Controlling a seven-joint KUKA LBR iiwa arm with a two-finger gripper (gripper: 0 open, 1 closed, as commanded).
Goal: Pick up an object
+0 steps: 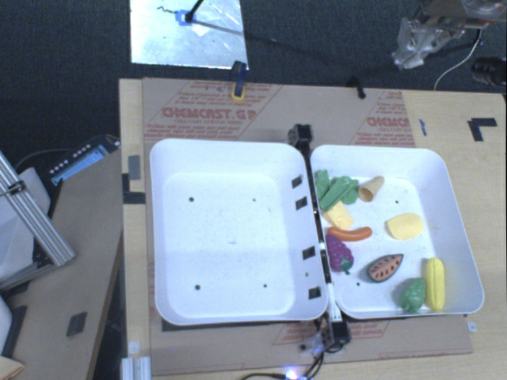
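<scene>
I hang high over the far right corner, my gripper (417,44) well clear of the right bin (458,212), where the toy banana (435,283), broccoli (412,294) and lemon (405,226) lie; whether I'm open or closed, I cannot tell.

The tabletop (131,236) is pale wood, and a brown sheet printed with red lettering (214,109) covers most of it. On that sheet two shallow white bins sit side by side, their inner walls touching: the left bin (230,232) and the right bin (455,212). A yellow-and-blue clamp (238,81) grips the sheet's far edge.
</scene>
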